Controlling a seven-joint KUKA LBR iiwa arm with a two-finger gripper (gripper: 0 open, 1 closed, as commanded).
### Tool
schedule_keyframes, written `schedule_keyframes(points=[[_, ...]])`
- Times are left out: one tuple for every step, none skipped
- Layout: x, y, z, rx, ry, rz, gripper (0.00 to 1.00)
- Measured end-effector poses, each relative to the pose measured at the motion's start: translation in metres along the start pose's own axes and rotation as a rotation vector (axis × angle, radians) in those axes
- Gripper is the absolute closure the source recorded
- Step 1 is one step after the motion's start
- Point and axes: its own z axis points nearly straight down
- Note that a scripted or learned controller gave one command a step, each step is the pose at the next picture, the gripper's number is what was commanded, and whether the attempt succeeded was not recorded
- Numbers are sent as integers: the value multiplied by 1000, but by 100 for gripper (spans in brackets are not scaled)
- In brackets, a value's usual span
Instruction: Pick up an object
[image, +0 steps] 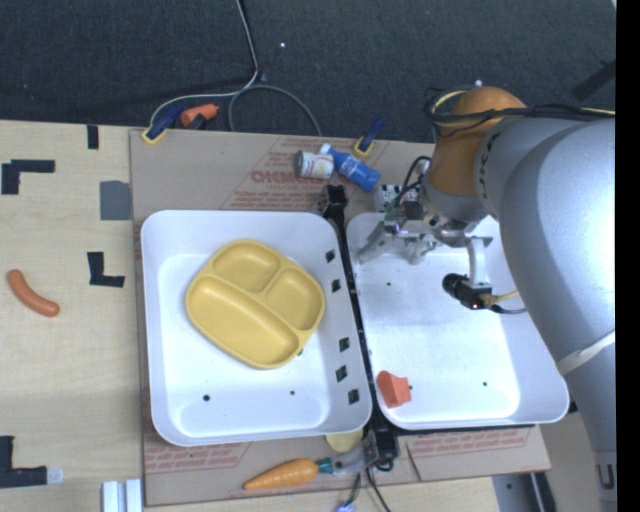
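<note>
Where dark carpet ends, the wooden bench bears cardboard.

Bright, even overhead light; soft shadows, slightly grainy focus.

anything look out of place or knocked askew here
Yes: several items lie outside the bins. A sausage sits far left on the bench, a carrot below the bins, and a bottle lies tipped behind them.

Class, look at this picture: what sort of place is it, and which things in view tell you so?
Probably a robotics lab test bench: a grey arm reaches over two white bins, toy items like a yellow divided plate lie around, and cables trail across.
</note>
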Motion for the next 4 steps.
schedule_keyframes(points=[[2,-1,0,1,-3,1,0],[0,-1,0,1,-1,0,0],[3,-1,0,1,-3,2,0],[-75,0,-2,-3,-1,5,0]])
